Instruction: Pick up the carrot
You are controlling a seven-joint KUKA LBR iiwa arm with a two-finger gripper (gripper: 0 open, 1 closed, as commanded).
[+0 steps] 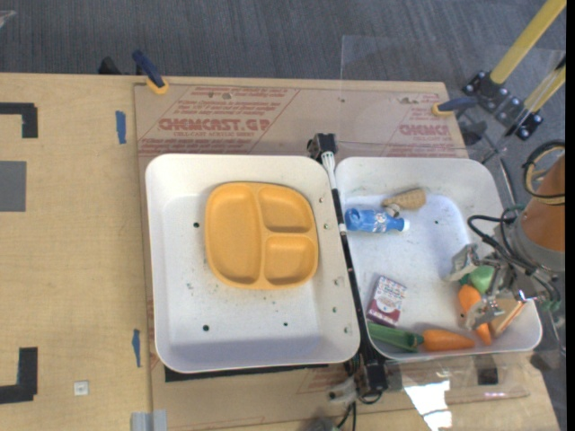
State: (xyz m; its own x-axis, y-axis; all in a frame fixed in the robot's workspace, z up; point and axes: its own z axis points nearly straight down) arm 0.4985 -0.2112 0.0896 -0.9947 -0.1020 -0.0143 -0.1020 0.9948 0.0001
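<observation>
Two shallow white bins are set side by side on the tan surface (72, 268); the left bin (171, 330) carries a yellow divided plate (261, 234); the right bin (422, 173) holds the rest. The carrot (446, 338) is seen lying on its side near the front wall of the right bin, touching a green vegetable (393, 335) at its left end. The pincer (490, 305) is lowered over the bin's right front corner, just beside the carrot's right end; something orange is seen close against it, but whether the pincer is spread or pinching cannot be told. A small red-and-white box (387, 299), a blue bottle (373, 220) and a tan cork-like piece (406, 199) lie farther back.
</observation>
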